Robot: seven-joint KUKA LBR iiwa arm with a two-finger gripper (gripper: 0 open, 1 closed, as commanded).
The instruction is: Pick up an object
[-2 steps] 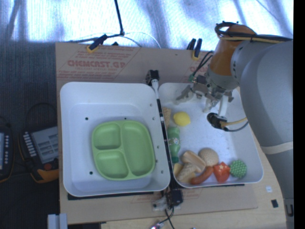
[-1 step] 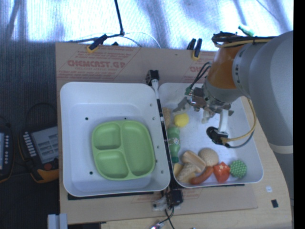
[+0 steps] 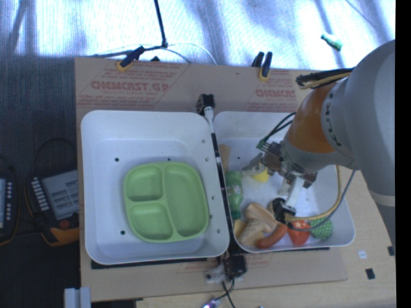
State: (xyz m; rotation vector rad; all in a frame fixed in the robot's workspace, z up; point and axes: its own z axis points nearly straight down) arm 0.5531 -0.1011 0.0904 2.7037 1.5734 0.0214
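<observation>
Sitting on printed cardboard (image 3: pixel 128 85), the left bin (image 3: pixel 103 127) holds a green plate (image 3: pixel 166 201); toy food (image 3: pixel 257 220) crowds the right bin (image 3: pixel 247 124) under the gripper (image 3: pixel 273 169), its grip impossible to tell.

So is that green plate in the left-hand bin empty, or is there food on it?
Empty. The green plate lies right side up in the left-hand bin, all three compartments showing bare green.

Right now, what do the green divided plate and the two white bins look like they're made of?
Green divided plate: probably moulded plastic with a matte to satin finish, judging by its uniform colour and soft, rounded compartment edges.
Left bin and right bin: likely thin formed plastic, smooth and slightly glossy, with rounded corners and shallow stepped walls. Painted metal can't be ruled out.
</observation>
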